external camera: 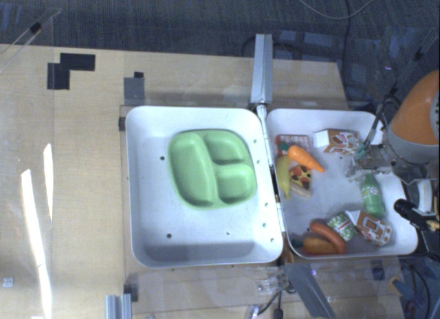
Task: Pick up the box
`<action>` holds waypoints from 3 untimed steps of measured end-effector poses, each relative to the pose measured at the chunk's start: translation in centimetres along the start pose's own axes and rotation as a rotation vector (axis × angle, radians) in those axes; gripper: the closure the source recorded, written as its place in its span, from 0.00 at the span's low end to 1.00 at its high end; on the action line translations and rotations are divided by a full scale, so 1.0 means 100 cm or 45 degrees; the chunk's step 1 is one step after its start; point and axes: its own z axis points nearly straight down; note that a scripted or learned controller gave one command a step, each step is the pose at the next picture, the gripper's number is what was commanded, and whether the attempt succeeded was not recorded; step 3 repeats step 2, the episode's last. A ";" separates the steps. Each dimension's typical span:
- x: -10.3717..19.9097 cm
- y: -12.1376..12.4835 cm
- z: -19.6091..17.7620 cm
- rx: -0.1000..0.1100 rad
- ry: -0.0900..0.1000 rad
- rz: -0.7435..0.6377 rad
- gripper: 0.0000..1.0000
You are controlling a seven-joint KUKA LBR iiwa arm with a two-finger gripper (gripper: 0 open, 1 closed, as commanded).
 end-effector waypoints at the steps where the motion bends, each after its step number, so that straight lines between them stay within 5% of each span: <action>1: 0.010 0.003 0.000 0.001 0.019 -0.014 0.00; 2: 0.027 -0.048 0.010 0.005 0.006 -0.147 0.00; 3: 0.027 -0.048 0.010 0.005 0.006 -0.147 0.00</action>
